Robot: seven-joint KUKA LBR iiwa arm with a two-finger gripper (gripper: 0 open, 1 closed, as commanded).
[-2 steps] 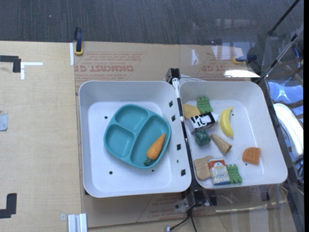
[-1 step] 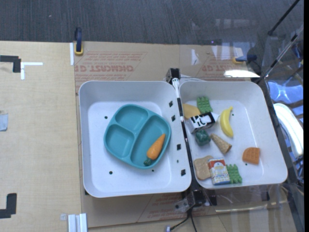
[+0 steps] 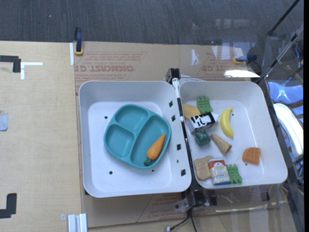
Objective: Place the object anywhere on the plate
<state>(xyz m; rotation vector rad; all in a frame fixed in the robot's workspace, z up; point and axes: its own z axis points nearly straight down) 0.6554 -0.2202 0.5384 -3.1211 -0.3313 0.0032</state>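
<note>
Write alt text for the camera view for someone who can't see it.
A toy carrot lies in one compartment of a teal divided plate in the left white bin. The right white bin holds toy foods, including a banana and a small carton.

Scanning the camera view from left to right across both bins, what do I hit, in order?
Teal plate → carrot lying in the plate's right compartment → green block → banana → orange waffle piece. The items clustered around the black-and-white box and the small carton overlap too much in position to order.
</note>
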